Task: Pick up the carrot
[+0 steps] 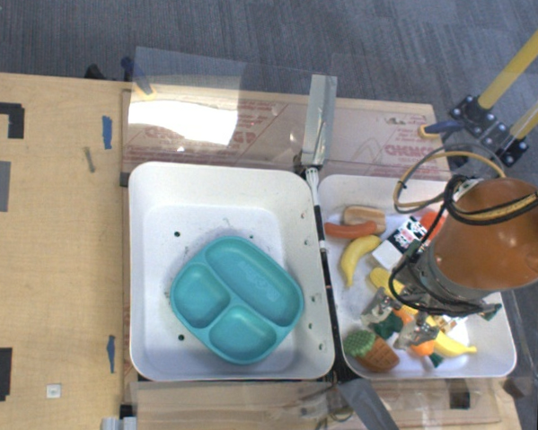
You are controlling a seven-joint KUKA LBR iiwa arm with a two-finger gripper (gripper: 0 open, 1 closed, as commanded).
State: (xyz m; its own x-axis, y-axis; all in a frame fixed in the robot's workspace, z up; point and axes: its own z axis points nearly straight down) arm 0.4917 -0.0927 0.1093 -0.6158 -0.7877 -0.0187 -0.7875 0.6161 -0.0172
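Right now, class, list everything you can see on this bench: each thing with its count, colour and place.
Bins: two, white, side by side.
Divided plate: one, teal, left bin.
Banana: one, yellow, right bin.
Carrot: one, orange-red, right bin's far end.
Strawberry-like toy: one, orange with a green top, right bin's near edge.
Small toys: several, mixed colours, under the arm.
Arm: one, grey with an orange band, over right bin.
Tool: one, among the toys.

Teal divided plate [238, 298] in L bin [150, 248]; banana [357, 256] in R bin [504, 357].
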